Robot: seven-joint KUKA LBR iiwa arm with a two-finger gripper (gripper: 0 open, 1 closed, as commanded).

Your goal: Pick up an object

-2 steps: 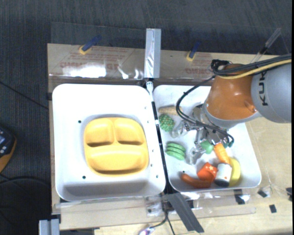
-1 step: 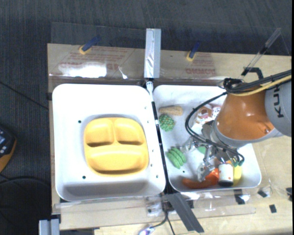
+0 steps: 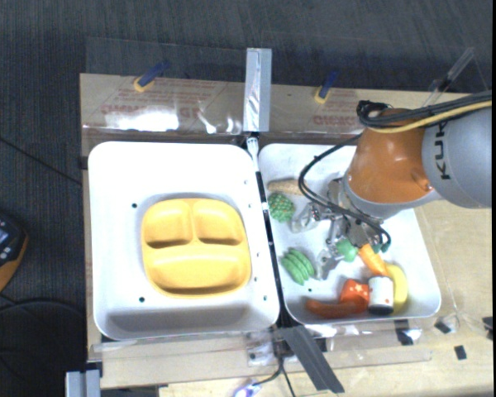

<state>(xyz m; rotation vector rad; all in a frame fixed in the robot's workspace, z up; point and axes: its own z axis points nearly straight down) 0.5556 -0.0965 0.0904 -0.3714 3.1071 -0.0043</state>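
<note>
a plywood bench (image 3: 471, 304) on dark carpet carries 2 shallow white bins side by side, with clear plastic sheeting clipped along the back edge. taking the right bin (image 3: 422, 246) as the landmark: the left bin (image 3: 116, 172) touches its left wall and holds a yellow sectioned tray (image 3: 196, 245); inside the right bin lie a green ridged toy (image 3: 298, 265) near its left wall, a second green piece (image 3: 280, 208) above that, and, in its lower right corner, an orange carrot-like piece (image 3: 372, 260), a red-orange block (image 3: 355, 291), a white cylinder (image 3: 381, 292), a banana (image 3: 399, 284) and a reddish-brown strip (image 3: 324, 308) along the front wall. the gripper (image 3: 337, 246) hangs low over the middle of the right bin, between the green ridged toy and the carrot-like piece; its fingers (image 3: 327, 258) are lost among cables and shadow, so it cannot be told whether they are spread or pressed together, and nothing is visibly pinched. no target is fixed; the nearest candidates are those 2 items. the risk, as a judgement: the fingers could close on bare floor between objects, or nudge the crowded corner pile and knock a piece aside, since the items lie close together and rounded toys slip easily. readable writing is limited to the letters "ku" on the grey arm (image 3: 459, 155); print on the sheeting is too faint to read.
</note>
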